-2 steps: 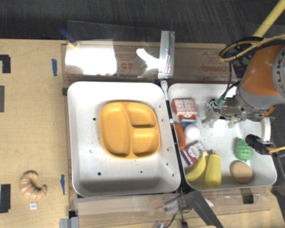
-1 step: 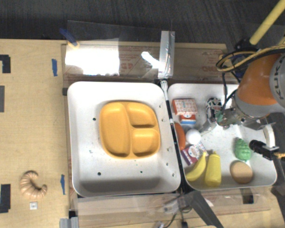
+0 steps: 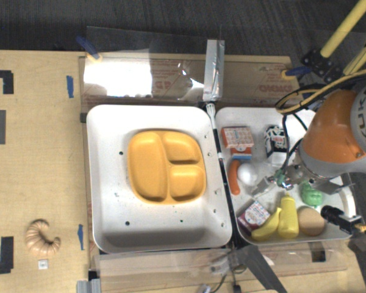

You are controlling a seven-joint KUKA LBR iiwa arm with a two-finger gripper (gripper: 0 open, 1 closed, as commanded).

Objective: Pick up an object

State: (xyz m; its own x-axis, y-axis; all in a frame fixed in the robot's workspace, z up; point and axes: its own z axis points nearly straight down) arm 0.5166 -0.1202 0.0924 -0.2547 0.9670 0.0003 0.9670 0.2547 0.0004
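Note:
My gripper [image 3: 279,180] hangs low over the middle of the right bin [image 3: 259,116], under the arm's orange band [image 3: 333,134]. It is just right of a white ball [image 3: 247,174] and just above a yellow bottle [image 3: 288,216]. A green object [image 3: 312,196] lies to the gripper's right, partly under the wrist. Also in this bin are a small red and white carton [image 3: 238,139], an orange stick-shaped item [image 3: 233,177], a black and white object [image 3: 276,138], a banana [image 3: 265,227], a tan rounded item [image 3: 311,221] and a small packet [image 3: 255,212]. Nothing visibly hangs from the gripper.
The left bin [image 3: 104,163] holds a yellow divided plate [image 3: 166,165]. A tan curled object [image 3: 42,237] lies on the bench at the lower left. Cables [image 3: 299,99] and a yellow pole [image 3: 348,20] run at the upper right.

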